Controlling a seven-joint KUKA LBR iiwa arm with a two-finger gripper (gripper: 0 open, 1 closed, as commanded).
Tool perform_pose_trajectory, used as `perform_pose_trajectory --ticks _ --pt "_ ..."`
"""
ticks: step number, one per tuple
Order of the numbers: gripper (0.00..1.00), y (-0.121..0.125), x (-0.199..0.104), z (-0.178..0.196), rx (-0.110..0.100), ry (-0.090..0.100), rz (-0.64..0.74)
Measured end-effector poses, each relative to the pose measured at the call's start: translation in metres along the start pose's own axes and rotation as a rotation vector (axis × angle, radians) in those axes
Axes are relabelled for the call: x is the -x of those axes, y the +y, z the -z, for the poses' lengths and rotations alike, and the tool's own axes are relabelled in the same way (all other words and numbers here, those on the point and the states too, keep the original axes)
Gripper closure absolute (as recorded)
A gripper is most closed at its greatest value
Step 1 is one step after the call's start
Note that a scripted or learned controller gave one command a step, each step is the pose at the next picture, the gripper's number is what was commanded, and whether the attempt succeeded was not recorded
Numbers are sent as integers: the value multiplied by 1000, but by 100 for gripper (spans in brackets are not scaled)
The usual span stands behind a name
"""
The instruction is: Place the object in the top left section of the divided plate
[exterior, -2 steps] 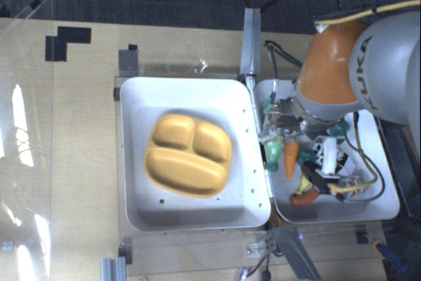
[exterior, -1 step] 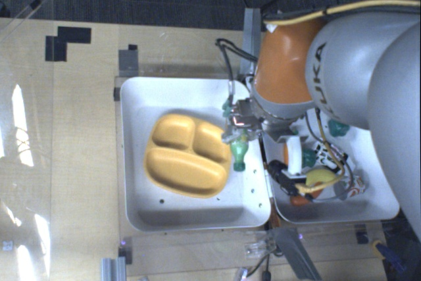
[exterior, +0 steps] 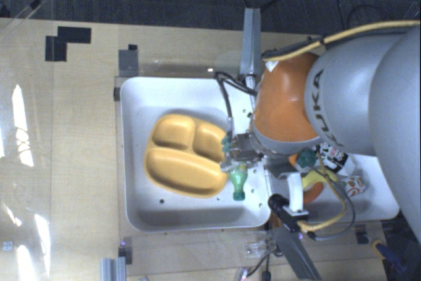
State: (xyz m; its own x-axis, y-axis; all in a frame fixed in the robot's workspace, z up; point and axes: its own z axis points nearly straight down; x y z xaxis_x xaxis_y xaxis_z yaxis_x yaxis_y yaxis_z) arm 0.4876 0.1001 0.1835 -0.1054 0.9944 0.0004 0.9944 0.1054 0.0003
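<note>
A yellow divided plate [exterior: 184, 154] lies in the left white bin [exterior: 138, 108]. It has two smaller sections at the top and one long section at the bottom. My gripper [exterior: 235, 164] hangs at the plate's right edge, by the top right section. A small green bottle-shaped object [exterior: 238, 182] sticks out just below the gripper, pointing down toward the bin floor. Whether the fingers grip it I cannot tell.
The right bin [exterior: 378, 197] holds several small objects, among them a yellow and orange one [exterior: 314, 182] and a white patterned one [exterior: 355, 185]. The arm's orange band [exterior: 283, 102] and grey body cover most of that bin. Cables run along the bins' near edge.
</note>
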Motion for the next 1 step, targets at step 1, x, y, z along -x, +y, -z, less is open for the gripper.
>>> perform_pose_trajectory --ticks 1 --pt "100 -5 51 74 6 -1 151"
